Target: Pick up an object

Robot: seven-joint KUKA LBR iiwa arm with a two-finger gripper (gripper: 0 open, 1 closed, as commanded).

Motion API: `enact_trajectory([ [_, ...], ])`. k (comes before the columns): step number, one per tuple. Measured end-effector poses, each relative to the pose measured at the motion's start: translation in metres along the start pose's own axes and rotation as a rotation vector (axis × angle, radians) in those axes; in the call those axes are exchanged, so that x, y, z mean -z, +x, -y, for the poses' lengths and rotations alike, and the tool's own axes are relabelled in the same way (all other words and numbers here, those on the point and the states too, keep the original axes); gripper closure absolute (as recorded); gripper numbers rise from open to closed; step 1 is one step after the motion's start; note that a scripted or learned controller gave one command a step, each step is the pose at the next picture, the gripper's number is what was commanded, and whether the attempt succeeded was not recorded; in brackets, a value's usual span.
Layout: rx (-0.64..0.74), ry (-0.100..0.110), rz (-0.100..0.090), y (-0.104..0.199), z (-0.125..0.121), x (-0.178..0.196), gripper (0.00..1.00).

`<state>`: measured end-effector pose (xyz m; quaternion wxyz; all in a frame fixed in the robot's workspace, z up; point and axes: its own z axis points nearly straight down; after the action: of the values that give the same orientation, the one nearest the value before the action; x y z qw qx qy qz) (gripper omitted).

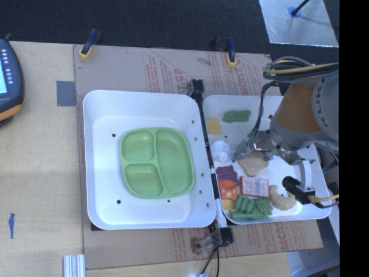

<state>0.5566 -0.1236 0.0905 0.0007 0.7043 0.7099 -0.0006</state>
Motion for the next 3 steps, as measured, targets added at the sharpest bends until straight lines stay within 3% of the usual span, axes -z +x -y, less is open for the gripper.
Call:
enact_trajectory([
  [1,-0.001,-0.006,0.001,-0.029,-0.078,0.003,0.00],
  [2,-0.008,-0.011,0.005,-0.093,-0.101,0.123,0.00],
  [3,-0.006,0.006,-0.004,-0.082,-0.066,-0.003,0.00],
])
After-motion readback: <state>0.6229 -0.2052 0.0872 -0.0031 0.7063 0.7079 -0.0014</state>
